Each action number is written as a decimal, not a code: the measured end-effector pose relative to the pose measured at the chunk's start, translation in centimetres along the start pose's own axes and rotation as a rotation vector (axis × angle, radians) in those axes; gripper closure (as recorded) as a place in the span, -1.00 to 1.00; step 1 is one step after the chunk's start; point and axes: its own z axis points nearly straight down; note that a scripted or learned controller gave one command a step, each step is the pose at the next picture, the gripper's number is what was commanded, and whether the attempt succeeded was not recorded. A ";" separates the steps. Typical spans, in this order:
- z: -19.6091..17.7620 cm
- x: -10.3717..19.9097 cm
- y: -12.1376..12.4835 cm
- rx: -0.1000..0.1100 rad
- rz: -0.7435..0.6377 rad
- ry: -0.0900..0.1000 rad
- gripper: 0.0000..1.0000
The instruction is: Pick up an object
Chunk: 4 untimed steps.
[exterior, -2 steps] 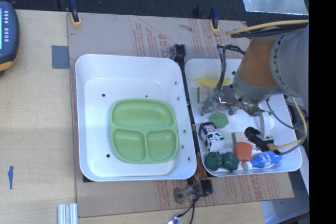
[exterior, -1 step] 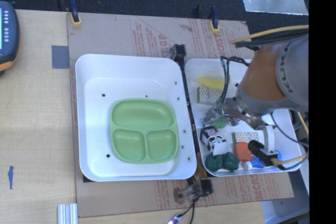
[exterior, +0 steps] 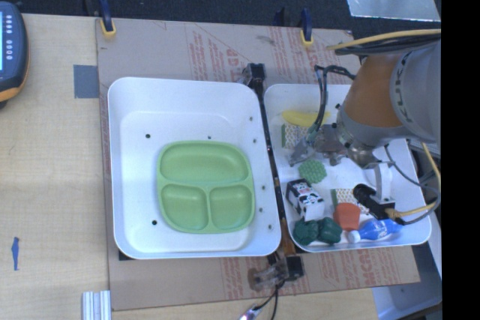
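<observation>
Camera view: two white bins side by side at frame centre. Left bin (exterior: 124, 161) holds a green divided plate (exterior: 204, 186), lying flat in its middle. Right bin (exterior: 420, 236) is cluttered: yellow piece (exterior: 300, 118) at its top, green-and-white card (exterior: 291, 135) just under it, round green lump (exterior: 313, 171) mid-bin, black-and-white cow toy (exterior: 306, 198) below that, dark green lump (exterior: 316, 231) at the bottom edge, orange block (exterior: 346, 216) and blue-white item (exterior: 377, 229) to its right. Arm (exterior: 390, 97) comes in from the right over the bin's upper half, cables trailing. Gripper (exterior: 319, 148) sits low near the card and round green lump, just beside them; grey clutter masks it, so cannot tell its state, nothing visibly held. Blue clamps (exterior: 106, 15) along the board's top edge.
</observation>
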 end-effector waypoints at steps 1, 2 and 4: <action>0.1 -0.2 -2.0 0.006 -0.001 0.001 -1.00; 0.0 0.3 -1.1 0.002 -0.002 0.000 -1.00; -10.6 6.5 3.4 -0.010 -0.007 0.002 1.00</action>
